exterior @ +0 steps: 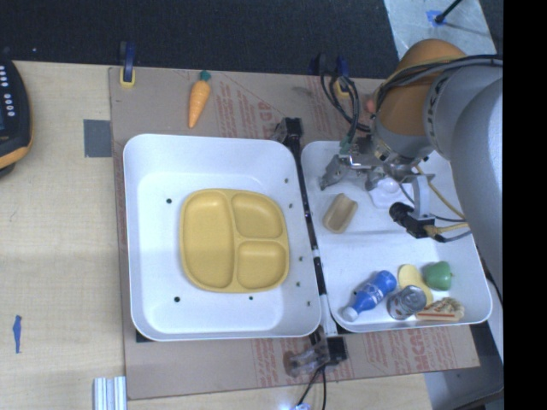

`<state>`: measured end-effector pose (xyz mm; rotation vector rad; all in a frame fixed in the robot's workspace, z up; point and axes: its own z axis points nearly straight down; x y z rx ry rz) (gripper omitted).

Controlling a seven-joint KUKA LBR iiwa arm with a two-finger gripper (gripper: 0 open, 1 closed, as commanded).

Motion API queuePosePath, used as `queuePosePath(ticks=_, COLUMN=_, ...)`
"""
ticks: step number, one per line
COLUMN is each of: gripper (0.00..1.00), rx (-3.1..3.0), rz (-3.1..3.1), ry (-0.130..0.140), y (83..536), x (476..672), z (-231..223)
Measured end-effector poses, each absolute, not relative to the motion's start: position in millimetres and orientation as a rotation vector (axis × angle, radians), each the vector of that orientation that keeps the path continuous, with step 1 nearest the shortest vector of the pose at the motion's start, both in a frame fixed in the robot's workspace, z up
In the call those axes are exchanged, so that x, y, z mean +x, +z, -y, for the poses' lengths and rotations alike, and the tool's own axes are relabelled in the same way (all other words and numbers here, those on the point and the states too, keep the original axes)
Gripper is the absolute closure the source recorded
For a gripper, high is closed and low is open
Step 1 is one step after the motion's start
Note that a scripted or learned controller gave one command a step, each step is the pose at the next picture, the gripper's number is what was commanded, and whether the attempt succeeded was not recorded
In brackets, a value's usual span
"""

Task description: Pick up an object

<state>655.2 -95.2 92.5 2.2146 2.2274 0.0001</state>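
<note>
Nearest the camera, in the front corner of the right-hand shallow white bin (pixel 479 254), lies a cluster of small items: a blue plastic bottle with a white cap (pixel 369 294), a silver can end (pixel 407 301), a yellow rounded toy piece (pixel 412 277), a green rounded toy piece (pixel 438 274) and a tan wedge resembling a sandwich slice (pixel 441 311). These touch or nearly touch one another, so finger clearance between them is judged poor. The bottle is probably light, smooth and prone to rolling.

Further back in the same bin, a tan block-shaped object (pixel 339 213) lies alone on the floor, well apart from the cluster. It is the likeliest target: it appears light, rigid and matt, and should be taken across its narrower sides.

The left-hand white bin (pixel 141 229) carries a yellow three-compartment plastic tray (pixel 234 239).

Beyond the block, the two-finger gripper (pixel 352 167) hangs over the rear of the right bin, near the block but not touching it. Whether its fingers stand apart or together cannot be told. Nothing shows clamped in it.

Farthest, an orange toy carrot (pixel 198 99) lies on the bench outside the bins.
</note>
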Motion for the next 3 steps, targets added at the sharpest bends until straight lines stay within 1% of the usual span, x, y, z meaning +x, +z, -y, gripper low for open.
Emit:
queuePosePath(ticks=1, gripper=0.0, rx=2.222, rz=-2.23, ry=-0.011, y=91.4, x=595.6, z=101.5)
queuePosePath(ticks=2, gripper=1.0, rx=2.219, rz=-2.227, ry=-0.006, y=102.4, x=598.5, z=102.4)
queuePosePath(ticks=3, gripper=1.0, rx=2.21, rz=-2.231, ry=0.005, y=196.8, x=599.2, z=34.3)
